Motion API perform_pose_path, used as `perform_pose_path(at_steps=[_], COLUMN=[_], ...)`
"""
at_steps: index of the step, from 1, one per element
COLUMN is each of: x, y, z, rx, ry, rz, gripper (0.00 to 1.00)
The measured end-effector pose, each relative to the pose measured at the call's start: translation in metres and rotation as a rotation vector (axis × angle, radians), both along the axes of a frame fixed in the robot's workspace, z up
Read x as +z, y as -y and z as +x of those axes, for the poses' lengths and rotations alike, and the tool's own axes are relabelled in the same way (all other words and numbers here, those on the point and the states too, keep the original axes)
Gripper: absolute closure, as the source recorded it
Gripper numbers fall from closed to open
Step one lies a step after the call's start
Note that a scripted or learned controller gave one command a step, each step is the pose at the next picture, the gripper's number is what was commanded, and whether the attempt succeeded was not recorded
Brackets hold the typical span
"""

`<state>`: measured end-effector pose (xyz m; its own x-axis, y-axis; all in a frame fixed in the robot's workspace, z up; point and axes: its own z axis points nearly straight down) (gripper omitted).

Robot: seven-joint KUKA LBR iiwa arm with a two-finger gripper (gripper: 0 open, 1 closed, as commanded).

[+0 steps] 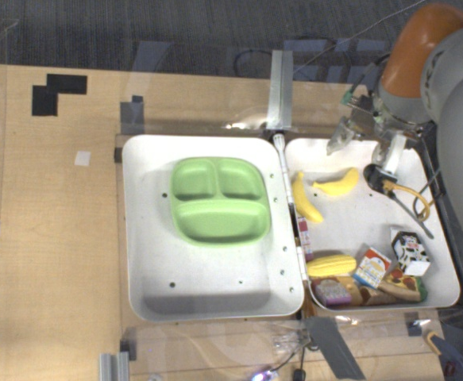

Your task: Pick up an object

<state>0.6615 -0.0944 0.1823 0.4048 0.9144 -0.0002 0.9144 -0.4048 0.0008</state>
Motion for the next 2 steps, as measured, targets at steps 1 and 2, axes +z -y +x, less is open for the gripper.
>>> perform_pose_path(at_steps=[1,2], x=[-0.086,-0.092], y=[0.02,-0.009], z=[-0.04,-0.056], rx=[0.169,0.277], ry=[-0.001,0.014], rz=[0.001,-0.004], gripper=[0.0,0.0])
